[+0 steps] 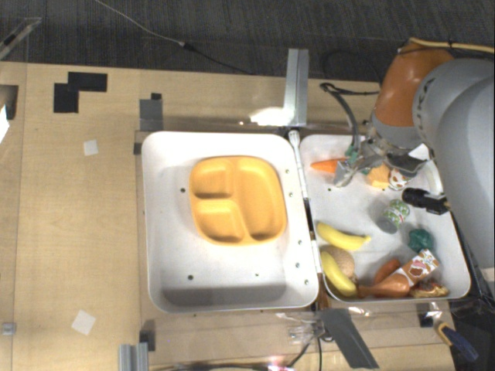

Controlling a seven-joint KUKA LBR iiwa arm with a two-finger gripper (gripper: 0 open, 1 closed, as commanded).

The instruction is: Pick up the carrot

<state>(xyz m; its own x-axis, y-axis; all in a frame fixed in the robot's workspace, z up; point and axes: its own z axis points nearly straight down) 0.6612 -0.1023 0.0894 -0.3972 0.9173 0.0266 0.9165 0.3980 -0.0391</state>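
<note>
Well, from my screen I count two white bins side by side on the bench (77, 230). Starting at the left, the left bin (166, 277) carries a single yellow divided plate (235, 199) with three compartments, sitting a little toward the bin's far edge. Crossing the shared wall into the right bin (363, 207), I see one carrot (326, 165) lying near the far left corner, orange with its tip pointing at the dividing wall. Just beside it, touching or nearly so at its thick end, is the gripper (346, 173), reaching down from the grey arm (456, 130); I cannot tell from this angle how its fingers stand, or whether anything is between them. Along the near left side of that bin I count two bananas (342, 238), one above the other. Toward the near right corner there is a cluster of small toy foods (406, 277), too jumbled to count reliably.
</note>
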